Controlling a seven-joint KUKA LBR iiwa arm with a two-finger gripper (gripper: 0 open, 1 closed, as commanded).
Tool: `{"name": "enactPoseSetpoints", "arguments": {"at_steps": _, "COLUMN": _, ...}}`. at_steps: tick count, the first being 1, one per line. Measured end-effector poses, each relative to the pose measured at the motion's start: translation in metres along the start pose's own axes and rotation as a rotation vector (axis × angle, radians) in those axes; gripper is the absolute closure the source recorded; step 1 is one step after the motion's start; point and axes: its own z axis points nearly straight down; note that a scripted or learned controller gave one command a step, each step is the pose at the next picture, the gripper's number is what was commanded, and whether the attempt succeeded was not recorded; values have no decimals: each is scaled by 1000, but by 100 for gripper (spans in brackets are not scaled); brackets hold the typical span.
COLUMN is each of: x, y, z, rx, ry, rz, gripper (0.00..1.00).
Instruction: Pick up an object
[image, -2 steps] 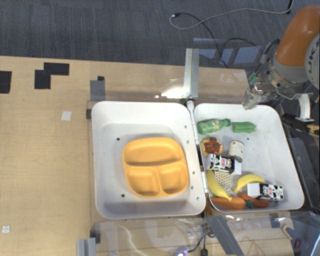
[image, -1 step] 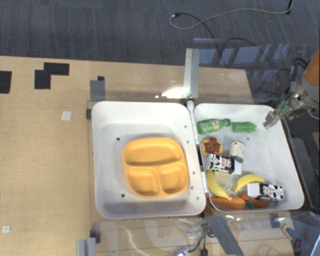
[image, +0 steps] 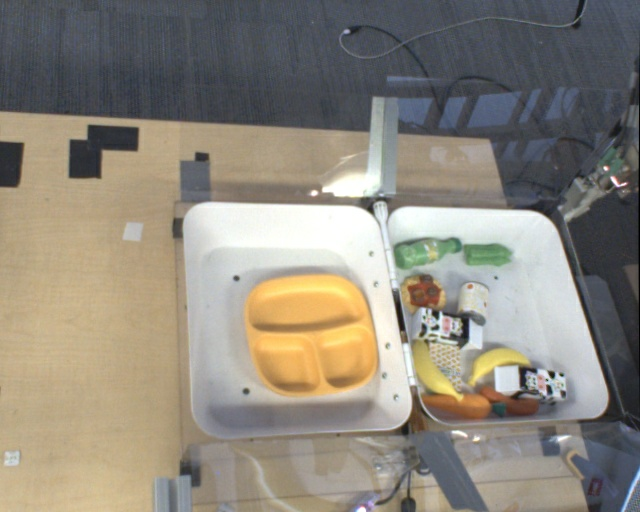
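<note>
You will find the gripper (image: 592, 188) at the far right edge, above the upper right corner of the right-hand white bin (image: 560, 300). It is blurred and partly cut off by the frame. You cannot tell whether it is open or closed, and nothing is visibly held in it. It hangs outside the bin's rim, well apart from the objects.

The things you could pick lie in the right-hand bin, crowded toward its left and lower parts:
- A green plastic bottle (image: 427, 251) lies on its side near the top, with a smaller green object (image: 487, 254) just to its right. The smaller one's shape is hard to make out.
- Below them sit a small red and brown item (image: 424, 292), too small to identify, and a short white can (image: 473, 300).
- A black-and-white cow-patterned carton (image: 443, 328) lies just under those.
- A yellow toy banana (image: 430, 368) curves along the left wall, and a second yellow banana (image: 497, 362) arches to its right.
- A second cow-patterned carton (image: 541, 384) touches that banana's lower end.
- An orange carrot-like piece (image: 455, 405) and a reddish piece (image: 512, 406) lie against the bottom rim. Both are partly hidden by the things above them.

The left-hand white bin (image: 215, 300) holds a yellow-orange plastic tray with three compartments (image: 310, 333), lying flat in the middle.
</note>
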Motion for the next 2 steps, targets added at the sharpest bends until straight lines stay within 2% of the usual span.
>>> {"name": "enactPoseSetpoints", "arguments": {"at_steps": 1, "x": 77, "y": -73, "z": 36, "rx": 2, "ry": 2, "rz": -313, "gripper": 100}}
{"name": "enactPoseSetpoints", "arguments": {"at_steps": 2, "x": 8, "y": -109, "z": 2, "rx": 0, "ry": -1, "rz": -741, "gripper": 100}}
